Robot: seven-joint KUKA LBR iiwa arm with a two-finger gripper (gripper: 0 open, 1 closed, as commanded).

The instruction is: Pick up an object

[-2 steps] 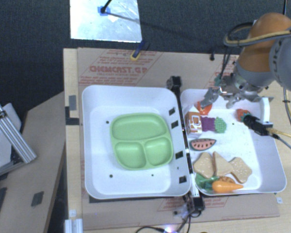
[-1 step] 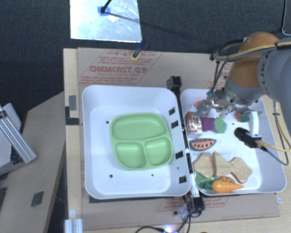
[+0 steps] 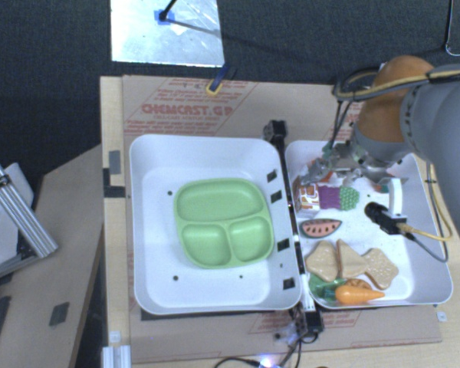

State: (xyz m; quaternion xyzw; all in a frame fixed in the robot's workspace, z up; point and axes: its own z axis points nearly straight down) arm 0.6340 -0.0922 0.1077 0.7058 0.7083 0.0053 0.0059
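Reaching gripper: frame right, over right bin; grip cannot tell
Left bin: green tray
Below gripper: watermelon slice

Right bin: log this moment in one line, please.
gripper: over right bin, far end, by carton and purple grapes | clear of gripper: watermelon slice, carrot | left bin: green plate

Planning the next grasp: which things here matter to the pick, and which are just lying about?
In play: gripper, purple grapes, watermelon slice, bread slices, carrot.
Lying about: green divided tray, left bin, silver sheet.
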